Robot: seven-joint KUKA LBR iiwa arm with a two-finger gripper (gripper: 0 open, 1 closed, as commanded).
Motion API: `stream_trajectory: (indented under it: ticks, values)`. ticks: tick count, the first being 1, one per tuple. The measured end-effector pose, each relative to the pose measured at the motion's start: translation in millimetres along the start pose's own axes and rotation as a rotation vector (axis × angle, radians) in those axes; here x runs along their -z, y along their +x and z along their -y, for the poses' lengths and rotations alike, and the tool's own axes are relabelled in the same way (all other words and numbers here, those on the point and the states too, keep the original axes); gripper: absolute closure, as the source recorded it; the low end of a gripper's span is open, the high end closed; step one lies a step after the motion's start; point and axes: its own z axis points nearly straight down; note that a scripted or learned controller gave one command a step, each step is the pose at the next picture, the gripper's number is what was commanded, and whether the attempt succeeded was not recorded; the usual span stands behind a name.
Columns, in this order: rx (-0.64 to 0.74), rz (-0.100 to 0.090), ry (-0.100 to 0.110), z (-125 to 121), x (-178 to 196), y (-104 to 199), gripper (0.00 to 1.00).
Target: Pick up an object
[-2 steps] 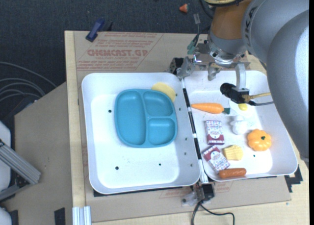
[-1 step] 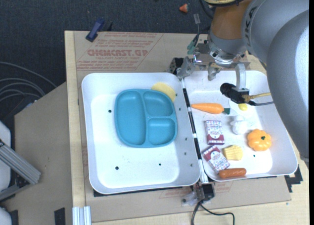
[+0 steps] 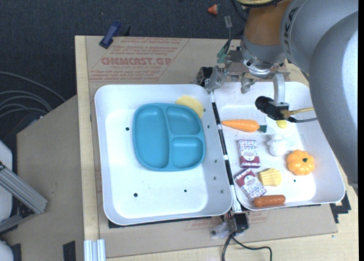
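Tool (image 3: 250,81) hangs over the right bin's (image 3: 333,189) far edge; grip state cannot be told. Carrot (image 3: 241,124) lies just below it, clear of its neighbours. Advice: descend straight, span the carrot's narrow width, close mid-body.

A tabletop (image 3: 142,55) of pale board carries red printed lettering (image 3: 136,61) toward its 12 o'clock edge. A small blue clip (image 3: 110,35) lies at the board's 11 o'clock corner. Dark carpet (image 3: 57,4) spreads beyond it, with grey cables (image 3: 23,92) looping at 9 o'clock and a metal rail (image 3: 23,189) angled at 8 o'clock
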Motion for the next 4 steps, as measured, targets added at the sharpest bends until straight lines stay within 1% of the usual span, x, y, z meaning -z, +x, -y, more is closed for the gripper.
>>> stream_trajectory:
  ticks: [4]
  values:
    - [0.000, 0.000, 0.000, 0.0, 0.0, 0.0, 0.00]
